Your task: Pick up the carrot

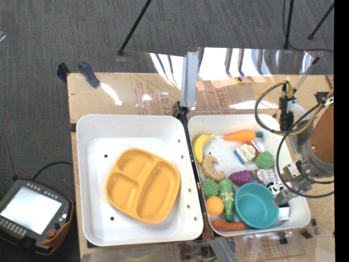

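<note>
From here I see nothing done yet: the carrot (240,136) lies untouched at the back of the right bin (302,209), the hand (283,196) sits low near the bowl (256,205), its grip I cannot tell

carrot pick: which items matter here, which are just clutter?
Relevant:
carrot, far end of right bin
gripper, low over that bin's right side

Clutter:
banana
teal bowl
grapes
orange
yellow tray, left bin
</note>
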